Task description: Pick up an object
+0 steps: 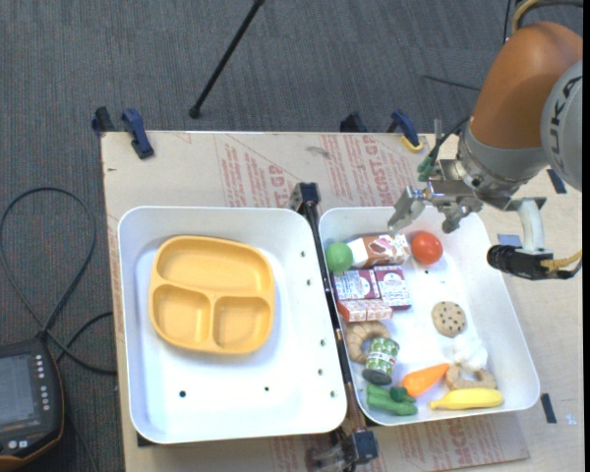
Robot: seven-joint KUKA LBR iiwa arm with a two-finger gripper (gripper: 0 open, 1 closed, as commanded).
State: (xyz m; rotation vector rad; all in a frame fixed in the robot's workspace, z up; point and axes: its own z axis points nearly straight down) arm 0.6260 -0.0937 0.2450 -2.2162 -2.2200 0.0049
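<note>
- Pincer (pixel 429 212) hangs spread wide with nothing between its fingers, poised over the far edge of the right bin (pixel 501 308), at about one o'clock from the heap; I judge it is lining up for a descent.
- Nearest the camera, along the right bin's six o'clock rim, lie a banana (pixel 467 398), a carrot (pixel 425 378) and a green pepper (pixel 390 399), packed close, so a clean grasp there looks awkward.
- Mid-bin sit a green can (pixel 381 359), a cookie (pixel 449 318) standing somewhat apart, and red cartons (pixel 372 287) pressed side by side.
- Farther back, the tomato (pixel 426 248) rests just below the open fingers, the likeliest target since it is closest; a lime (pixel 339 257) lies at its nine o'clock beyond a small box.
- Left bin (pixel 226 401) carries a yellow divided tray (pixel 214 294), well apart from the arm.
</note>
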